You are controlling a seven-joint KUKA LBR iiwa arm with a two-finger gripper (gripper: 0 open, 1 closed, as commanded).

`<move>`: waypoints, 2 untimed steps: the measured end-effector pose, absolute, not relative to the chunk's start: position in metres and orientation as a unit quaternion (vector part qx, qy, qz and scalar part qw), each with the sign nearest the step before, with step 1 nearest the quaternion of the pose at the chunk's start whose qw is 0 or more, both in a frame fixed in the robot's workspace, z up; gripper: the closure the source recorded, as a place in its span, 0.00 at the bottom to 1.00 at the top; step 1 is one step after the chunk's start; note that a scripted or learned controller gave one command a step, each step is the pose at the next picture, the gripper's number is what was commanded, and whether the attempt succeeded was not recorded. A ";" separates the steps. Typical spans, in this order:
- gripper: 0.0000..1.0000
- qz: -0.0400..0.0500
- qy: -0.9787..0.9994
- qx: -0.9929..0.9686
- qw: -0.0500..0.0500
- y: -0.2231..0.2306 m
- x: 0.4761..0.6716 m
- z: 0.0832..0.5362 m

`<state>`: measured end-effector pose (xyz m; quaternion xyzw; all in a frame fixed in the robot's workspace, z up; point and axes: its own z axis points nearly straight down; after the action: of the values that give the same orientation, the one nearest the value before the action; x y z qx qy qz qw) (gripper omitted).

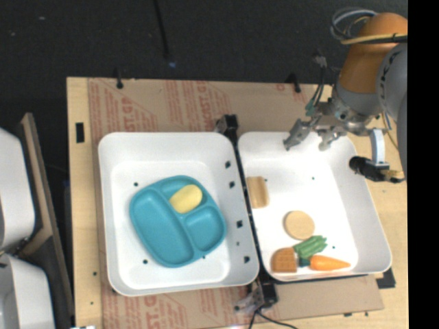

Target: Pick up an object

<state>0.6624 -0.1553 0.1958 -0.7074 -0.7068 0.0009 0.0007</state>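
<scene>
Gripper (312,135) status: I read the two grey fingers as spread wide, one fingertip (293,140) toward the bin divider and the other nearer the arm. Nothing sits between them; they hang over the bare far end of the right-hand shallow white plastic bin (367,204), and I cannot tell whether the tips touch its floor.

Candidate objects lie in the same bin, all well apart from the gripper:
- tan rectangular block (258,192), lying flat against the wall nearest the divider;
- flat round beige disc (299,225), near the middle;
- brown bread-like cube (284,260), green toy vegetable (310,246) and orange toy carrot (328,264), clustered touching in the near corner.

I judge the tan block and the disc the easier targets, since each lies alone; the clustered three crowd one another and the bin wall, leaving little finger clearance.

The left-hand white bin (116,184) carries a blue compartmented plastic tray (158,232) with a yellow rounded toy (186,198) resting in its upper compartment. That position places it farthest from the arm.

No pick is made yet.
</scene>
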 end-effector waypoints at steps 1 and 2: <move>0.00 0.001 -0.707 -0.707 0.001 -0.163 0.668 0.148; 0.00 0.001 -0.707 -0.707 0.001 -0.163 0.667 0.098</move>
<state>0.6674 -0.1630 0.0983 -0.7073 -0.7069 0.0012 0.0011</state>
